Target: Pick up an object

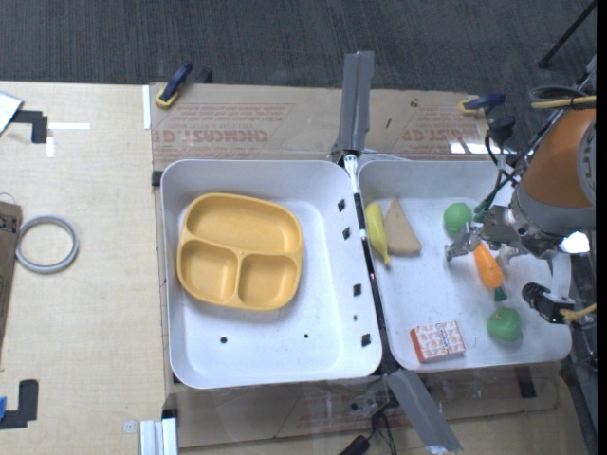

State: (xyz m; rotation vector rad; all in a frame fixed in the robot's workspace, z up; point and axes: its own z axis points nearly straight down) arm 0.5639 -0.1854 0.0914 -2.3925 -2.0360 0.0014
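Observation:
My gripper [477,245] hangs low over the right bin [446,292], near its right side. An orange carrot [489,267] lies slanted right under it, with its upper end against the gripper. A green lime [457,217] sits just up and left of the gripper. A green apple [505,324] rests below the carrot. Near the bin's left wall lie a yellow banana [377,232] and a tan wedge [402,231]. A red and white box [437,340] lies at the front.
The left bin [190,339] holds a yellow divided plate [240,251]. A grey divider bar [356,112] runs between the bins at the back. A tape roll [43,244] lies on the bench at far left. Cables hang at the right, by the arm.

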